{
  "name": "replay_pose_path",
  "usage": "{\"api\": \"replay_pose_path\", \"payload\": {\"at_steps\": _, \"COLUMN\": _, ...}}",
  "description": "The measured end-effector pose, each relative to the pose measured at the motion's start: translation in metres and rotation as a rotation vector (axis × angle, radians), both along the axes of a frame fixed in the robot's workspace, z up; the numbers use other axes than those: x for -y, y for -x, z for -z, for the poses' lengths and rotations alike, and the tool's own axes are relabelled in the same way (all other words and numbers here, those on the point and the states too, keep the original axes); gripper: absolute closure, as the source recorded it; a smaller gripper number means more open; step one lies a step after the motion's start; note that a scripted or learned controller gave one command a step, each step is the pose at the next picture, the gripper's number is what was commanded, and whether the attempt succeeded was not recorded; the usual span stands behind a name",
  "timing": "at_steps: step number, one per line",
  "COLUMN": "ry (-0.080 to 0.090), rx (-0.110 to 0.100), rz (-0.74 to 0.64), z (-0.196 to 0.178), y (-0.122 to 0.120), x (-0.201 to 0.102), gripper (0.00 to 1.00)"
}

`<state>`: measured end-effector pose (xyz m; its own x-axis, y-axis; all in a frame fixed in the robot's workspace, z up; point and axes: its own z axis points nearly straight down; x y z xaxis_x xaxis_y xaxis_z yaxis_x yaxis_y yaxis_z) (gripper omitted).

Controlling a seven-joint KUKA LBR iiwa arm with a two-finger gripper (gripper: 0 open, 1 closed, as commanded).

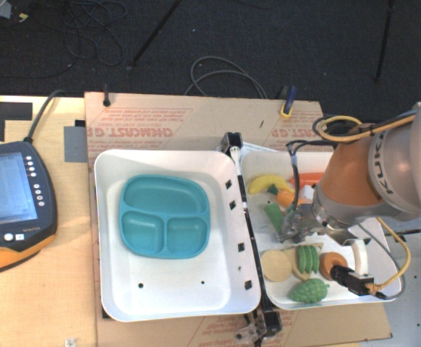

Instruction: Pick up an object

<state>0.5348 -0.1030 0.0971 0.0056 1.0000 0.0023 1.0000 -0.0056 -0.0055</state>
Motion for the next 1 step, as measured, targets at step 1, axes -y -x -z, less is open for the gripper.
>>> {"api": "replay_pose_path", "payload": {"at_steps": 1, "ry": 0.0, "rx": 0.0, "rz": 0.001, "z": 0.0005, "y": 0.0002, "x": -0.0001, "gripper": 0.0}}
